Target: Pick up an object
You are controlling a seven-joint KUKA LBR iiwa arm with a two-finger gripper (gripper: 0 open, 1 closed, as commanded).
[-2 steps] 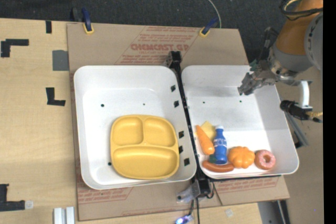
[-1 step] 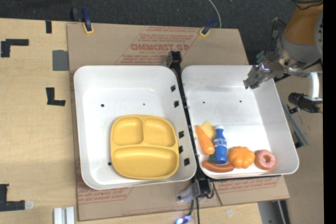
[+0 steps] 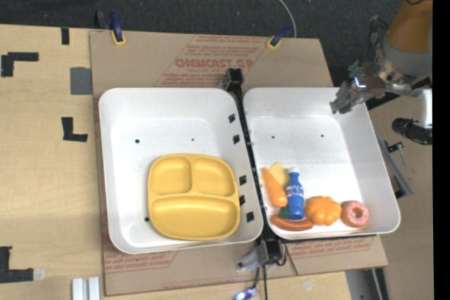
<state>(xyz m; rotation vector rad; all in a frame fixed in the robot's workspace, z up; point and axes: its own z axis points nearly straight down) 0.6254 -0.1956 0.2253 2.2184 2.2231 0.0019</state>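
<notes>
Honestly the pick hasn't really started; the tool [image 3: 344, 100] hangs over the far right rim of the right bin [image 3: 309, 123], nothing between its fingers, and I can't tell if they're spread or pressed together; the candidates sit bunched along the near edge of that bin: carrot [image 3: 273, 187], blue bottle [image 3: 294, 195], sausage [image 3: 291, 224], small pumpkin [image 3: 323, 210], pink donut [image 3: 354, 213]; the yellow tray [image 3: 193, 197] lies in the left bin [image 3: 140, 116]; reaching, closing and lifting are all left.
</notes>
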